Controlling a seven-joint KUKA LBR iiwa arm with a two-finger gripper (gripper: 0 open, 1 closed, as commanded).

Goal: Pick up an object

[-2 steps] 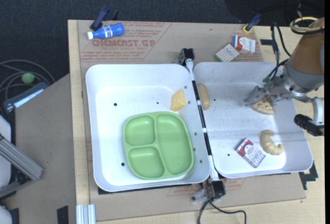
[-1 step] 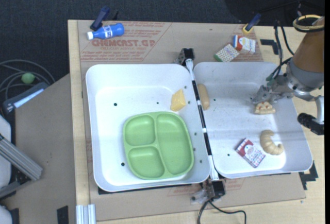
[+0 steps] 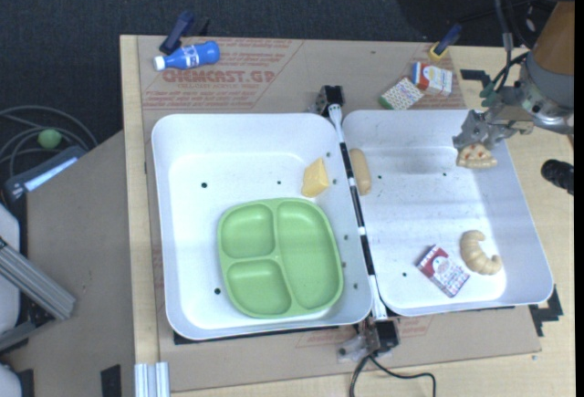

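Note:
My gripper (image 3: 478, 136) hangs over the far right part of the right bin (image 3: 411, 203). Directly under its tip is a small tan pizza-slice toy (image 3: 477, 157); I cannot tell whether the toy is lifted or resting on the bin floor. A croissant (image 3: 481, 252) and a red-and-white packet (image 3: 443, 270) lie near the right bin's front. A tan bread roll (image 3: 360, 170) lies against the divider. In the left bin (image 3: 182, 203) sit a green divided plate (image 3: 278, 256) and a yellow wedge (image 3: 316, 177).
On the bench behind the bins lie a blue-and-white bottle (image 3: 187, 56) at the left and small printed boxes (image 3: 416, 87) at the right. The arm's body (image 3: 552, 67) rises at the right edge.

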